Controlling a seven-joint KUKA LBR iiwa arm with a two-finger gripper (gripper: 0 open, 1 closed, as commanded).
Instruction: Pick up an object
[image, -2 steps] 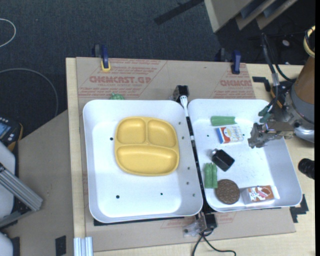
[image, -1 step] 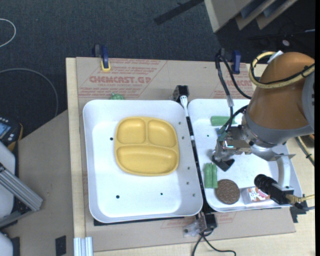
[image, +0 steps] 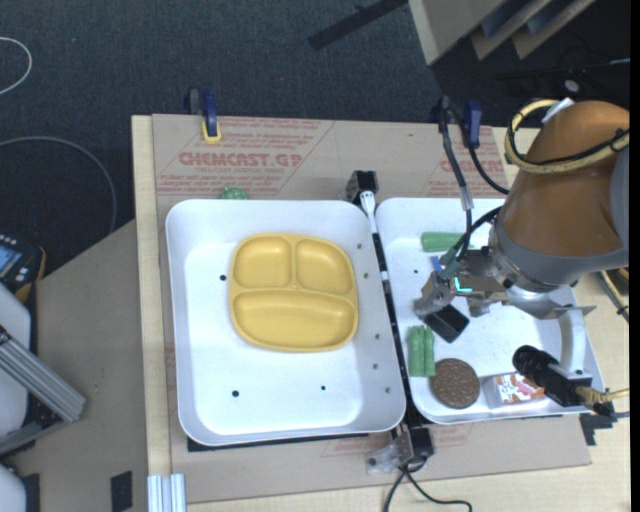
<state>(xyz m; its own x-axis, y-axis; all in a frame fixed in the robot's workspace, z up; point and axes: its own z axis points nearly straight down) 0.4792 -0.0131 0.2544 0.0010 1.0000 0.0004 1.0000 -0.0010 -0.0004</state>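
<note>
Gripper: the gripper (image: 443, 305) hangs low over the right bin (image: 400, 240), near its left wall; how far it is open I cannot tell, and nothing is seen held in it.
Nearest object: a green block (image: 421, 351) lies flat on the bin floor just below the gripper, close beside a brown disc (image: 456, 382).
Long axis: the block runs roughly top to bottom of the view — nearly parallel to the bin wall.
Handling: probably light and stiff, with smooth sides; a grasp across its short width, at mid-length, looks safest.
Risk: the wall on its left crowds one side.
Elsewhere: a yellow divided plate (image: 294, 291) sits in the left bin (image: 200, 330).
</note>
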